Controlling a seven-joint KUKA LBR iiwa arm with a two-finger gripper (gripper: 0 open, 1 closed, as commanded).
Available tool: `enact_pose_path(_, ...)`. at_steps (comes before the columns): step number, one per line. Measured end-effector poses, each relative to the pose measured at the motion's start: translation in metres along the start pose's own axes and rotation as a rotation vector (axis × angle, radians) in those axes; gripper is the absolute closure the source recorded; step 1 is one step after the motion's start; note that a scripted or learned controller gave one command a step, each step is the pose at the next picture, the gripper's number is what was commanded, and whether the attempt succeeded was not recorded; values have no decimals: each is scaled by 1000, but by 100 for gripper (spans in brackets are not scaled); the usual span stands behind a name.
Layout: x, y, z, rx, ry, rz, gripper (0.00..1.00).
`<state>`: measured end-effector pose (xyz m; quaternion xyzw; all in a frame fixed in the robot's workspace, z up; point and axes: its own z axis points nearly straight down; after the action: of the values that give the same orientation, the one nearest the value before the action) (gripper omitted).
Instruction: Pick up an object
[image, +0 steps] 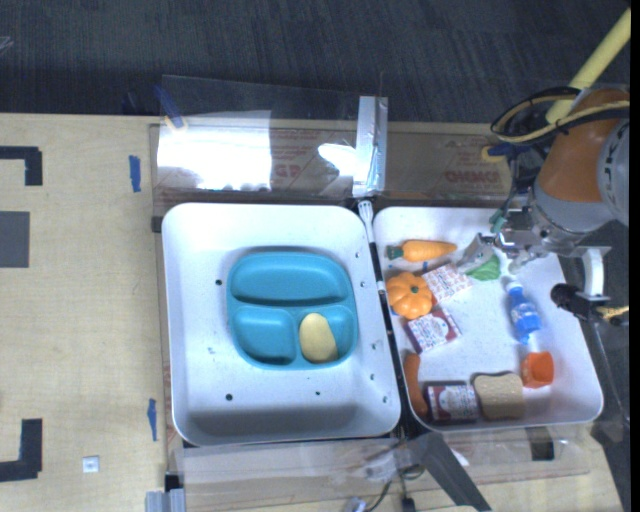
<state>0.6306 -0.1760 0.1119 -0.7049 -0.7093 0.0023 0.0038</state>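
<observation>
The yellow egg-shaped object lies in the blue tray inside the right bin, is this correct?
Not quite: the camera view shows the yellow egg-shaped object in the blue tray inside the left bin, not the right one.

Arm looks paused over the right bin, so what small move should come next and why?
Probably lower the tool straight down: it hovers at the right white bin's far side, beside the small green leafy toy and the orange toy carrot, with nothing visibly between it.

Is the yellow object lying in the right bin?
No. The yellow object lies in a compartment of the blue tray, which sits in the left bin.
</observation>
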Motion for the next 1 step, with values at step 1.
enact_pose_path(1, -30, -28, 23, -18, 7, -4, 0)
